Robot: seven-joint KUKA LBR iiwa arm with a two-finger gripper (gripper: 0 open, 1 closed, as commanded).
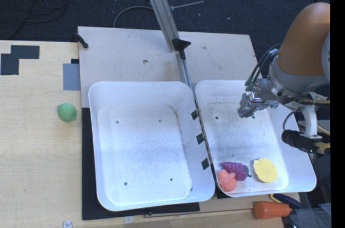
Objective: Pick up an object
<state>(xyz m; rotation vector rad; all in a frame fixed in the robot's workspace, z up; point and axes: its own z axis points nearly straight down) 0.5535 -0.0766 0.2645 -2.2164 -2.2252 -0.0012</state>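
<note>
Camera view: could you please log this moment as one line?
gripper: over right bin, upper part | purple grapes, orange toy, yellow toy: near edge, untouched | green ball: on bench

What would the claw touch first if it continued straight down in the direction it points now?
Most likely the bare floor of the right bin. The claw hangs over the bin's upper part, while the purple grapes, orange toy and yellow piece lie nearer the front edge. Its height is unclear.

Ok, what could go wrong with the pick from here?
The tool hangs over the upper part of the right bin, apart from the purple grapes, orange piece and yellow piece bunched at the near wall. Closing here would likely grab nothing. Grapes and orange piece touch, so one may drag the other.
</note>
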